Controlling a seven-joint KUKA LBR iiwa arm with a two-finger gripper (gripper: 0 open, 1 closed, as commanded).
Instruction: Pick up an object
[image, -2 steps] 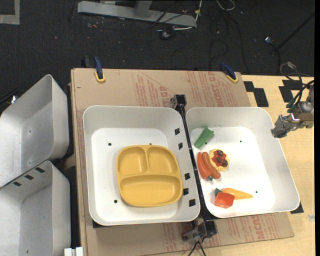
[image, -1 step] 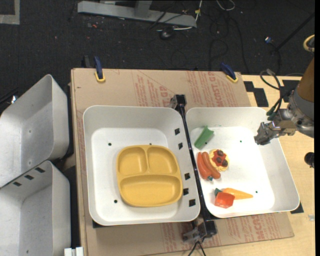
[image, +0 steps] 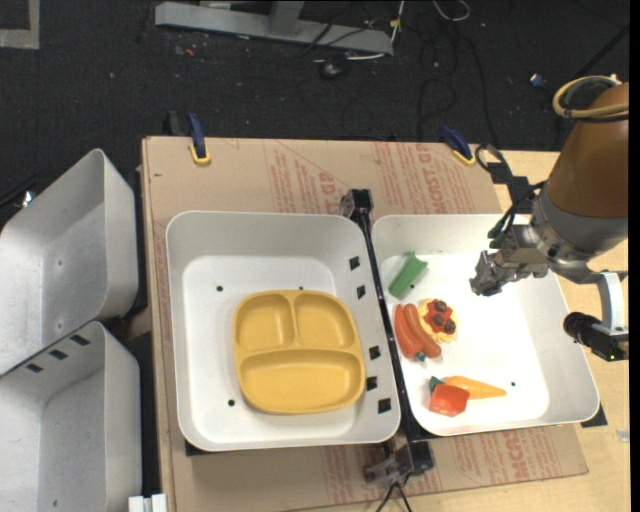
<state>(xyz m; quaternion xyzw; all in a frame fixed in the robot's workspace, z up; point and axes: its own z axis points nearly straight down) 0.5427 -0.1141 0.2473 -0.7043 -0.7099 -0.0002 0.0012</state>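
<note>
I saw a yellow tray (image: 298, 352) in the left bin (image: 190, 300); the right bin (image: 560, 380) held a green block (image: 407, 274), sausages (image: 416, 332), a carrot (image: 476, 387) and a red piece (image: 449, 400). Both bins sat on the tabletop (image: 280, 175). I couldn't tell the tool's (image: 487, 280) state.

You'll notice the arm (image: 592, 160) is mostly a fat rounded orange-brown shell up top, with a grey ring under it. A yellowish cable loops over the top. The gripper (image: 487, 280) end is dark grey metal, kinda boxy and cluttered, with black cabling running up behind it.
</note>
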